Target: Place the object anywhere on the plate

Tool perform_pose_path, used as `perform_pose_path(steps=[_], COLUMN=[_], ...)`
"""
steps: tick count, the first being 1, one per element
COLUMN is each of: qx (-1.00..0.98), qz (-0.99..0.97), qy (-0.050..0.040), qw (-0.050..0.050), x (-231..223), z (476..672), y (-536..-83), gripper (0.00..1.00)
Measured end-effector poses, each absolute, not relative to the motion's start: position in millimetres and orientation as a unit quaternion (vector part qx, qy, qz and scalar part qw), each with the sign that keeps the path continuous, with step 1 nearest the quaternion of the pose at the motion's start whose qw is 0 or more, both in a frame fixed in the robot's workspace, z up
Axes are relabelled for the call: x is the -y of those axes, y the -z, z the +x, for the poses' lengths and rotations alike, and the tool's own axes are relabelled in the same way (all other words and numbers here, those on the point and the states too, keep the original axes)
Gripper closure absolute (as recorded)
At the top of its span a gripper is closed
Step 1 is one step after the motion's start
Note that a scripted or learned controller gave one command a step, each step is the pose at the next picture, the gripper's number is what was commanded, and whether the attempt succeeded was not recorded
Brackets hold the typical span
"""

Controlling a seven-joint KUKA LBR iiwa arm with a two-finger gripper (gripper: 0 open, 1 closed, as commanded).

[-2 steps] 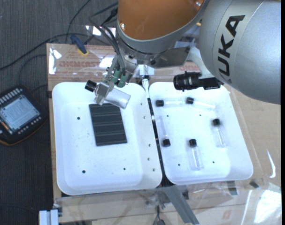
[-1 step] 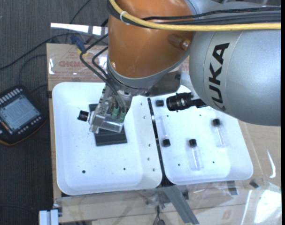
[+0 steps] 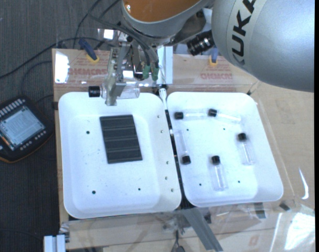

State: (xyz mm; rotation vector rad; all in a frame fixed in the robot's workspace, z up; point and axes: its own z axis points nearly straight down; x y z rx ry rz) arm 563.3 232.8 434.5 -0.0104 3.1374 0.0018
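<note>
A dark ribbed rectangular plate (image 3: 120, 138) lies flat in the left white bin (image 3: 80, 193). My gripper (image 3: 113, 92) hangs over the far edge of that bin, just beyond the plate's far end. A clear vial (image 3: 129, 92) with a black cap (image 3: 94, 92) lies crosswise between the fingers, cap sticking out to the left. The gripper is shut on this vial, which is held above the bin's rim and apart from the plate.
The right white bin (image 3: 264, 188) holds several clear vials with black caps, such as one (image 3: 246, 150) near its right side and one (image 3: 219, 175) near the front. A teach pendant (image 3: 17, 127) lies left of the bench. The arm's bulk covers the top right.
</note>
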Motion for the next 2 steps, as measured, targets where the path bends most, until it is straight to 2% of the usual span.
perform_pose_path(steps=[1,2], qx=[-0.979,-0.952], qz=[-0.206,-0.307], qy=[-0.0009,-0.0012], qw=[0.002,0.002], x=[-233.5,-233.7], z=[607.9,659.3], y=[-434.3,-383.0], gripper=[1.0,1.0])
